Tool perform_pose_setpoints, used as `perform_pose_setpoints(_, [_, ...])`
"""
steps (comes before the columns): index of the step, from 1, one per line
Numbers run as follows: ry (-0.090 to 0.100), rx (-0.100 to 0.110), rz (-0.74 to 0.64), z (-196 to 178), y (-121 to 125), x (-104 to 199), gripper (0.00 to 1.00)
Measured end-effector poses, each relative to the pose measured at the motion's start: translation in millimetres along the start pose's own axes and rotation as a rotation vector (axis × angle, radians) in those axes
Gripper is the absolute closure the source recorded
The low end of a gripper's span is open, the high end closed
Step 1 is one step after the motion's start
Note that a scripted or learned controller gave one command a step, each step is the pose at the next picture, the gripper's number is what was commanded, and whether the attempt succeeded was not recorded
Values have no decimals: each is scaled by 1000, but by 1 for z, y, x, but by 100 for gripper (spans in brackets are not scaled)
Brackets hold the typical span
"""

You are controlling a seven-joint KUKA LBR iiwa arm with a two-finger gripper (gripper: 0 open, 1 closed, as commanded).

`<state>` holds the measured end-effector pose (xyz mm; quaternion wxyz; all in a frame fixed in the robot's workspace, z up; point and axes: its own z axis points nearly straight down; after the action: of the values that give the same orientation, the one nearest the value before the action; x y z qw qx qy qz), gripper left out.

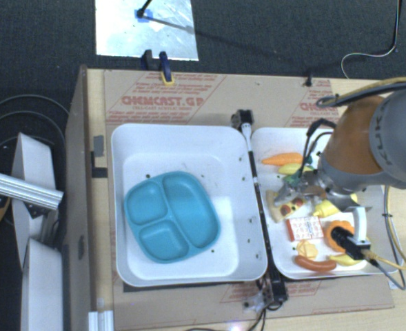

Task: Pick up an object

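At the far left we see a white box (pixel 37 205) and a metal bar (pixel 22 189) lying on dark carpet (pixel 23 47), with black cables (pixel 9 126) looped nearby. Further up, a shiny foil sheet (pixel 146 19) rests on the carpet just beyond the bench. The bench itself is covered by brown cardboard (pixel 189 95) printed with red lettering.

The left bin (pixel 182 140) holds a blue divided tray (pixel 172 216), lying flat and turned at a slant, its long axis running from lower left to upper right.

The right bin (pixel 268 243) is crowded with toy foods. An orange carrot (pixel 280 159) lies near the far side, its long axis roughly left to right with the tip pointing left. Below it sits a small red-and-white box (pixel 305 227), then a sausage (pixel 316 263) along the near wall, stretched left to right, with a yellow piece (pixel 309 249) touching it.

The gripper (pixel 298 188) is down among these items, just below the carrot, and we cannot tell whether its fingers are open or shut, or whether anything sits between them. The grey arm (pixel 396 143) with its orange band (pixel 354 140) reaches in from the right.
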<state>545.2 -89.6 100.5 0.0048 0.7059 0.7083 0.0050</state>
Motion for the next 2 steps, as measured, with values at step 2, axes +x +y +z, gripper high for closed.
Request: perform_pose_setpoints(2, [-1, 5, 0, 12, -9, 1, 0])
